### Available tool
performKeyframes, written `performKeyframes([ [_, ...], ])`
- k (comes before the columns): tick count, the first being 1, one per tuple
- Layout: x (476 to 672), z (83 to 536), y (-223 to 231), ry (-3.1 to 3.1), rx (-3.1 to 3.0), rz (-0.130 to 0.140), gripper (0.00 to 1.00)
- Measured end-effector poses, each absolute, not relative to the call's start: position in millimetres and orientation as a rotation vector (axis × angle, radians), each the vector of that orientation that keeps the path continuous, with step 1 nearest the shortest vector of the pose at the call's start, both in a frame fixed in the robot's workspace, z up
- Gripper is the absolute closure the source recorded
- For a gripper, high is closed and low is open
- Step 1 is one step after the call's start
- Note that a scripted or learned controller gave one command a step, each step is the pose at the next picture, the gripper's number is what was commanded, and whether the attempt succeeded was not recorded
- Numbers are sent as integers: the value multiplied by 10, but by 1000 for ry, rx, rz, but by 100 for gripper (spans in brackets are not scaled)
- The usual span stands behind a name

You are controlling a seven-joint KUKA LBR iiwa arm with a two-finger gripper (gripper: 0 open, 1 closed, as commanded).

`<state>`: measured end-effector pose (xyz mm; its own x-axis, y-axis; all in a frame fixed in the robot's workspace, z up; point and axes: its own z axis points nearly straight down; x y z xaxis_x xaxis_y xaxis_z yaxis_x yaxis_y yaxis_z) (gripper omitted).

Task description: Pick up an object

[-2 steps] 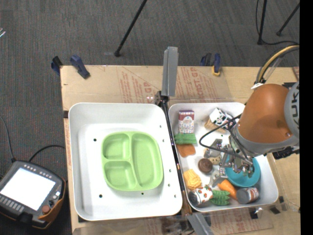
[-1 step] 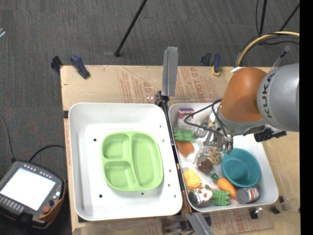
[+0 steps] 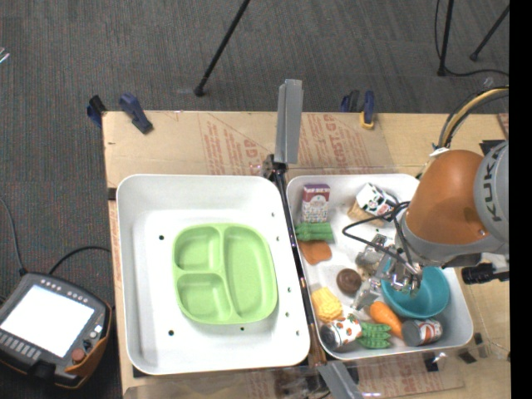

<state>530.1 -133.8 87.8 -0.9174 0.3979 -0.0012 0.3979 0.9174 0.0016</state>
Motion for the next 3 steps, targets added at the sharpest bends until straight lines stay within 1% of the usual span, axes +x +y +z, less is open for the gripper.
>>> performKeyframes([
  [1,6375,884,-1045,3099,494,3,0],
  [2,5663,870,-964,3040,800,1,0],
  [3,5610,868,-813,2943,1111,0,0],
])
